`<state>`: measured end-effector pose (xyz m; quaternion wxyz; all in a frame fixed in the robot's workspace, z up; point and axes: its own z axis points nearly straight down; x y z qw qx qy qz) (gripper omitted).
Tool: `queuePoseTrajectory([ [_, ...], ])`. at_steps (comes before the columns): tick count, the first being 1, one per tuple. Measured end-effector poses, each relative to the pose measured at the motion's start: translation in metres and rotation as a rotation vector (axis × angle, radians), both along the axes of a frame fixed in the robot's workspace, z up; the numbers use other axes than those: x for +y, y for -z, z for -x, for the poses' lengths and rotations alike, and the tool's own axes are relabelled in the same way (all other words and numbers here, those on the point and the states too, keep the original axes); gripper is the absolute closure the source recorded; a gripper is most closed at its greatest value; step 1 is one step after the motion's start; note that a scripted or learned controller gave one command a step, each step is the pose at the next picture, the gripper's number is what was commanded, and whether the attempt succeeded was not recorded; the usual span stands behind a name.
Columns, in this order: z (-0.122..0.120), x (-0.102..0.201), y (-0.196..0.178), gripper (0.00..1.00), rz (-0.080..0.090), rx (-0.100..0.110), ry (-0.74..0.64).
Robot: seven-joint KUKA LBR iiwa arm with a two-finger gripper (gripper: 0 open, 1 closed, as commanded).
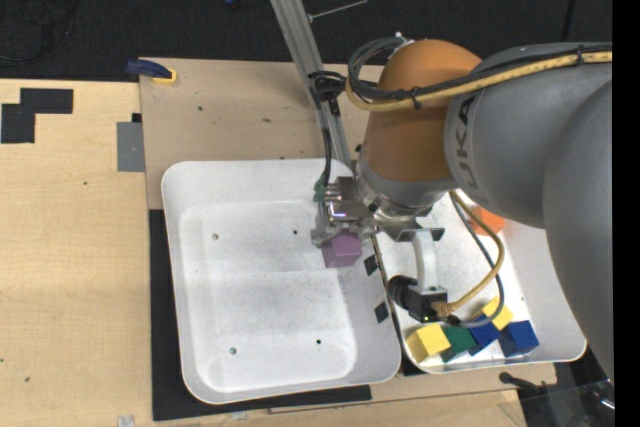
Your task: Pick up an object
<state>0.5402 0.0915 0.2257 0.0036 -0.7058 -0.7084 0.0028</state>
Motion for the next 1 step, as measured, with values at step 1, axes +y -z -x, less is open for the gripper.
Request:
queuePoseTrajectory([
  [1,-0.0010,-0.0033,-0.0018,0.00,0.002,-0.004,0.006],
])
